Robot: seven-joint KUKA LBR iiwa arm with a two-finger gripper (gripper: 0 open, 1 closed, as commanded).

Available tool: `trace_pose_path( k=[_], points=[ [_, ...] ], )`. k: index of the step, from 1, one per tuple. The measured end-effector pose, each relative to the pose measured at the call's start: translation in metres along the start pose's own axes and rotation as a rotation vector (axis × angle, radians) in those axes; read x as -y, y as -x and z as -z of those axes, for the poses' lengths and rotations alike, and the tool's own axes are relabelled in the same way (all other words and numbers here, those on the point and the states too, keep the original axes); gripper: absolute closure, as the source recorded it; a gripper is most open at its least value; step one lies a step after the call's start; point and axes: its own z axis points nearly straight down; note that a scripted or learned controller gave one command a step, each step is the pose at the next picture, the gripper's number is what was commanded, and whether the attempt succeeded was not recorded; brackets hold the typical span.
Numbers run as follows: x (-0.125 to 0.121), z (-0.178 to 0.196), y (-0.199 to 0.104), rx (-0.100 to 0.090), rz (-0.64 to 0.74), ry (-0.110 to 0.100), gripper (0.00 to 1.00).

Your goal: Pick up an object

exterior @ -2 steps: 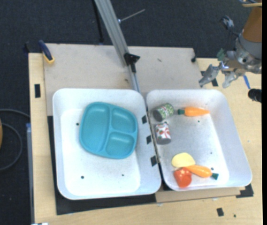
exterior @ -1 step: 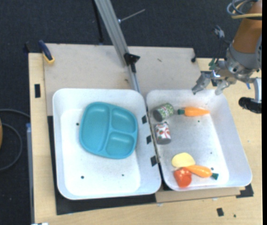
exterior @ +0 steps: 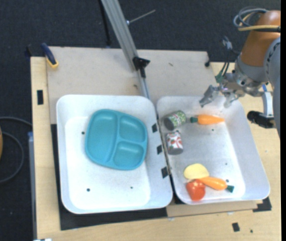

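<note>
The gripper [exterior: 217, 97] hangs over the far right corner of the right bin [exterior: 253, 149], its two pale fingers spread apart and pointing down, with nothing between them. Just below and in front of it lies a toy carrot [exterior: 209, 119], orange with a green tip pointing left; the fingertips are near it but apart from it. Touching distance to the carrot's left is a small can [exterior: 174, 119] lying on its side with a green label, and just nearer the camera is a second can [exterior: 174, 142] with a red and white label; the print on both is too small to read. At the near end of the same bin sit a yellow lemon-like piece [exterior: 196, 171], a red tomato-like piece [exterior: 196, 190] touching it, and a second carrot [exterior: 215, 184] just beside them. The left bin [exterior: 72, 185] holds a teal divided plate [exterior: 116, 139]. Both bins rest on a tan bench [exterior: 82, 69], and the arm [exterior: 258, 44] reaches in with its orange band above the wrist.
</note>
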Motion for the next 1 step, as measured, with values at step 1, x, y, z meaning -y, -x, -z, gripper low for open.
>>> trace_pose_path(
  k=[1],
  points=[
    [-0.0017, 0.0158, 0.0013, 0.005, 0.003, 0.008, 1.00]
  ],
)
